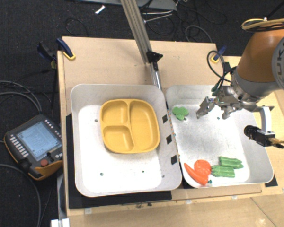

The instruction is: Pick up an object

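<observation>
Arm (262, 56) is in over the right bin (255, 141), coming from the counter's (109, 60) right edge. Claw (217, 106) hangs over the bin's far half, fingers spread apart, nothing between them. Looks tilted toward the divider between the bins, not plumb.

Pick candidates, all in the right bin:
- small green leafy piece (180, 112) at the far-left corner of that bin, near the claw but apart from it
- red tomato (202, 166) and orange carrot (195, 174) touching each other at the near-left corner
- two green pods (227, 167) just beside the tomato, along the near edge

Left bin (85, 126) holds a yellow divided plate (130, 126), roughly centred. Big for this claw, I'd skip it.

Step, as I read it: approach, no grasp yet. Nearest target is the green leafy piece. Next move calls for shifting the claw toward that far-left corner, centring over the piece, dropping to the bin floor, then closing. Risks: piece is flat and low, so fingers may skate over it, and the bin wall sits close on that side.
</observation>
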You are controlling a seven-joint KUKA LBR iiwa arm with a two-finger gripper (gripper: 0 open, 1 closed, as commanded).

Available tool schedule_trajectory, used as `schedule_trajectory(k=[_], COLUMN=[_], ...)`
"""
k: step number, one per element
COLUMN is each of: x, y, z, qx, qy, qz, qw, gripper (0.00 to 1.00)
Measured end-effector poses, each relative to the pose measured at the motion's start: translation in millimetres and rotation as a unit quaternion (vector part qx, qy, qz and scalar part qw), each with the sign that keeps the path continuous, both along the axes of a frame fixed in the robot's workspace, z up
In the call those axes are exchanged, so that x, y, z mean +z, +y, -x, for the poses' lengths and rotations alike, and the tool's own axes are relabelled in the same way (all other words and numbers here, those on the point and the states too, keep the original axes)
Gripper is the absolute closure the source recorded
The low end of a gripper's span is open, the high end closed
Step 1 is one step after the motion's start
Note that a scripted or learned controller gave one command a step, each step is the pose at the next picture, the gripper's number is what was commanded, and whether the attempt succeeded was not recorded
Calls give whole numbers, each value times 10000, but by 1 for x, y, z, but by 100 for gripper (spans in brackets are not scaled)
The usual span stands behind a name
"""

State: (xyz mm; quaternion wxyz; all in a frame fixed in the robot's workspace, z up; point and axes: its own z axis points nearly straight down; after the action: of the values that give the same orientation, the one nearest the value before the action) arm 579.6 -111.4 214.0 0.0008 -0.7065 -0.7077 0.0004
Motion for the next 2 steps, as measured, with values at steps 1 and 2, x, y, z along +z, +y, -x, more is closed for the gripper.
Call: schedule_trajectory(k=[1, 2], x=[0, -46], y=[0, -6], z=[0, -2], qx=[-5, -13], qy=[-1, 15], qz=[0, 4], qw=[10000, 10000], gripper=[0, 0])
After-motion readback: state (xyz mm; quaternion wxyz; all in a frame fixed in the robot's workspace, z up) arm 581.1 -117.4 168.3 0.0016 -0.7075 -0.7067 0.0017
